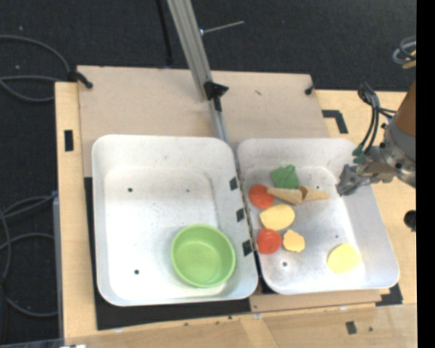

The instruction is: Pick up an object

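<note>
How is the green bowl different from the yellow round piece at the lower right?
The green bowl is hollow and far larger; the yellow round piece looks flat and small. The bowl sits in the left bin; the yellow piece lies in the right bin, apart from the other toy foods. Both are round.

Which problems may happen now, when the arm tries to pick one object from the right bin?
1. The end effector sits over the right bin's right edge, so a straight descent might hit the rim.
2. The cone-shaped piece lies against the green piece and close to the red piece, so a grasp could catch or push neighbours.
3. The yellow round piece looks flat, so it may slip.
</note>
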Controlling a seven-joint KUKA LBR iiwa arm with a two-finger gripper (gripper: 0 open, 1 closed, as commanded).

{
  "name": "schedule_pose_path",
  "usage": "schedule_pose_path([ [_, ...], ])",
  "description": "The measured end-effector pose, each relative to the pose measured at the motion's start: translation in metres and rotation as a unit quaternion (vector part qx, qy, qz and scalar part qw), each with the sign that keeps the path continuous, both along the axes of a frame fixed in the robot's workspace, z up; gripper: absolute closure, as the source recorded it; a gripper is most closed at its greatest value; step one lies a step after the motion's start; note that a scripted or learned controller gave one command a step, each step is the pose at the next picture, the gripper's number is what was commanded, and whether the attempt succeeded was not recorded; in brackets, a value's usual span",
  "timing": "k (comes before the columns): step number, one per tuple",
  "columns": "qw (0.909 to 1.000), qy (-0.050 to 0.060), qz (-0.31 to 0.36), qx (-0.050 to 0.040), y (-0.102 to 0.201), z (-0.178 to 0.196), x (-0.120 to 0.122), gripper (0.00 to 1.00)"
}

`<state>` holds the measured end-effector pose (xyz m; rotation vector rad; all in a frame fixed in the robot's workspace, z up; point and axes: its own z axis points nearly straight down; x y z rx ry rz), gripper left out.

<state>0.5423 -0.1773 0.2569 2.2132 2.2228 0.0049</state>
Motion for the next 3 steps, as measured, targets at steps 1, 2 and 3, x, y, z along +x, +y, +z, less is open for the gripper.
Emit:
schedule_pose_path([
  [1,1.0000,0.002,0.001,0.0007,0.045,-0.007,0.011,1.00],
  [2,1.0000,0.002,0.000,0.0003,0.088,-0.012,0.010,1.00],
  [3,1.0000,0.001,0.002,0.0014,0.139,-0.003,0.016,1.00],
])
